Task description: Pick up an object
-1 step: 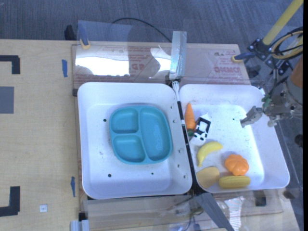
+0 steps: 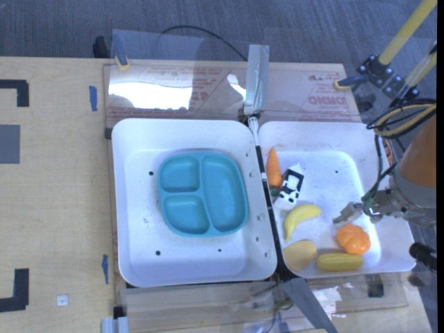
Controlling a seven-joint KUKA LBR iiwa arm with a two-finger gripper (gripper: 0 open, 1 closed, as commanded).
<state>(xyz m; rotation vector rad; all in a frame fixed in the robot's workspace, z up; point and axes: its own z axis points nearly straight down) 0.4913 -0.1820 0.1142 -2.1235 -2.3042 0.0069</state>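
Observation:
The right bin [image 2: 326,141] holds an orange carrot [image 2: 273,167], a black-and-white block [image 2: 290,185], a yellow banana [image 2: 300,217], a tan potato-like piece [image 2: 300,253], a yellow corn-like piece [image 2: 339,261] and an orange fruit [image 2: 354,239]. My gripper [image 2: 349,214] reaches in from the right edge and hangs just above and left of the orange fruit, close to the bin floor. Nothing shows between its fingers.
The left bin [image 2: 132,186] carries a teal divided plate [image 2: 202,193]. A metal divider post [image 2: 256,82] stands behind the seam between the bins. Cables and a yellow rod [image 2: 409,26] crowd the upper right corner.

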